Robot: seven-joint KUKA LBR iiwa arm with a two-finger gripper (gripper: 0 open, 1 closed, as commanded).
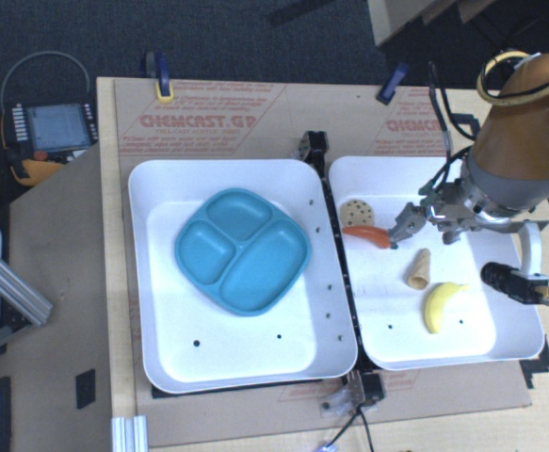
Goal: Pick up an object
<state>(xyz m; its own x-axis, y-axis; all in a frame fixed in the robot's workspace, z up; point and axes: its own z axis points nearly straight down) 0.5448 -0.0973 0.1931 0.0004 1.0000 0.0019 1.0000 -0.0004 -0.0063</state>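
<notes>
Gripper (pixel 403 231) of grey metal is hanging over the upper middle of the right-hand shallow white bin (pixel 500 348), reaching in from the right below the grey arm with its orange band (pixel 524 83). The two fingers are standing apart with nothing between them, their tips pointing down and to the left. Just off the fingertips, to the left and barely lower, a slim orange carrot-shaped toy (pixel 367 236) is lying across the bin floor, its near end almost touching the fingers. Up and to the left of the gripper, a round tan biscuit dotted with dark chips (pixel 354 212) is resting just above the carrot. Below and slightly right of the gripper, a small beige cone-like piece (pixel 418 268) is lying near a yellow plastic banana (pixel 443 304), which is sitting further down still. Well to the left of the gripper, in the left-hand shallow white bin (pixel 161 347), a blue plastic plate divided into three compartments (pixel 242 250) is lying flat, turned at an angle.
</notes>
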